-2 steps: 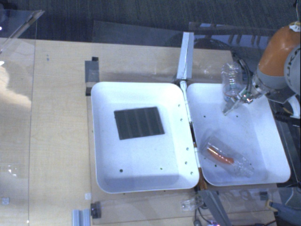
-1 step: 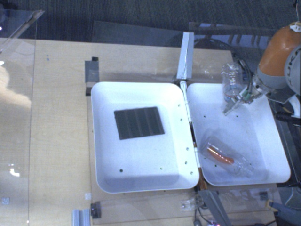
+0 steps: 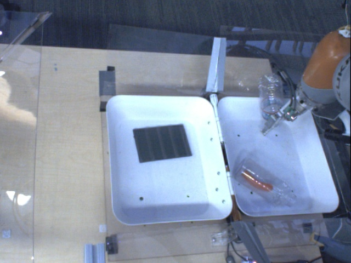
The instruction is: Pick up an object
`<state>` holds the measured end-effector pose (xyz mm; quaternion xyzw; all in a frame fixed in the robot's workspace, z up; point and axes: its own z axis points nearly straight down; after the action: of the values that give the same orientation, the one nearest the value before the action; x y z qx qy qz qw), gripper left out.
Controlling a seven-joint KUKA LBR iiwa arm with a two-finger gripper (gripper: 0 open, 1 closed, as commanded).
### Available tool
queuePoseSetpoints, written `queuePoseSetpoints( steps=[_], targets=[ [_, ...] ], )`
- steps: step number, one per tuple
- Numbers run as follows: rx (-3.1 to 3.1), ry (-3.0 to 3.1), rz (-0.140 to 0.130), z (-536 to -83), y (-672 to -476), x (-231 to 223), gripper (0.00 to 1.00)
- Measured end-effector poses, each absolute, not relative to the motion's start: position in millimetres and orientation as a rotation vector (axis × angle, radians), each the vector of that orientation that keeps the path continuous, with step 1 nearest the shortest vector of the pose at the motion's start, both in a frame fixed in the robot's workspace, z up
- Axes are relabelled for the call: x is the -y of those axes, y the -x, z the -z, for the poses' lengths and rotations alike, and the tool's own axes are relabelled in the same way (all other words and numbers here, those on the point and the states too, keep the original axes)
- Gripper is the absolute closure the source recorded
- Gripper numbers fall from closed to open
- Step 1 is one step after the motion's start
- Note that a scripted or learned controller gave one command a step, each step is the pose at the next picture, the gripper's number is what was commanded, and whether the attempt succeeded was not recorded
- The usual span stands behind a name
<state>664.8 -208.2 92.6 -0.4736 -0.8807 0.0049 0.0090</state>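
The gripper (image 3: 270, 126) hangs over the right bin (image 3: 321, 163); whether its fingers are spread, I cannot tell. No writing reads on the clear packet (image 3: 263, 182).

Readable text: none on any surface.
Dark ribbed pad (image 3: 162, 143), at 9 o'clock in the view: plain, no label.
Clear bottle (image 3: 264, 183) with orange inside, at 5 o'clock: no print that can be read.
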Motion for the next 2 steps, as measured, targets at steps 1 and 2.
queuePoseSetpoints(
  steps=[1,2],
  targets=[
    [2.757,1.476,-0.018,-92,-664.9,207,0.00],
    [2.761,1.478,-0.020,-104,-665.6,208,1.00]
  ],
)
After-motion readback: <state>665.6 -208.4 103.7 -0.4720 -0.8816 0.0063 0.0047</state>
